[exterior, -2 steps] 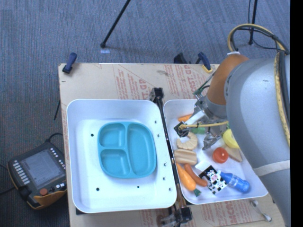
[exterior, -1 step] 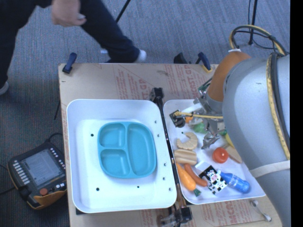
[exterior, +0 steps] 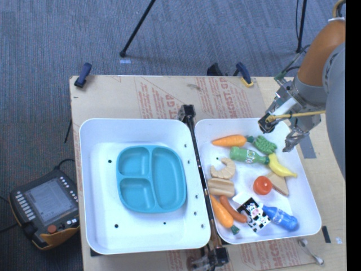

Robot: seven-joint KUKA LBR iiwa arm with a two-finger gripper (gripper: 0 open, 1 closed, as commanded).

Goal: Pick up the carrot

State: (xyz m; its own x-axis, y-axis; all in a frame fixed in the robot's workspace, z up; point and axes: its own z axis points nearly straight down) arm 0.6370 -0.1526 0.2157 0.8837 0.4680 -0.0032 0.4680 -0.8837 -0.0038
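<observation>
An orange carrot (exterior: pixel 229 141) with a green top lies at the far left of the right bin (exterior: pixel 313 208). Two more orange carrot-like pieces (exterior: pixel 224 212) lie side by side near that bin's front left. My gripper (exterior: pixel 292 140) hangs over the bin's far right rim, to the right of the upper carrot and above the banana (exterior: pixel 281 167). Nothing shows between its fingers.
Beside the upper carrot lie a green bottle (exterior: pixel 248 156) and a green ridged piece (exterior: pixel 264 144). Further toward the front are a tomato (exterior: pixel 262 185), bread pieces (exterior: pixel 220 186), a blue bottle (exterior: pixel 281 218) and a black-and-white block (exterior: pixel 254 214). The left bin (exterior: pixel 96 151) holds a blue divided plate (exterior: pixel 151 178).
</observation>
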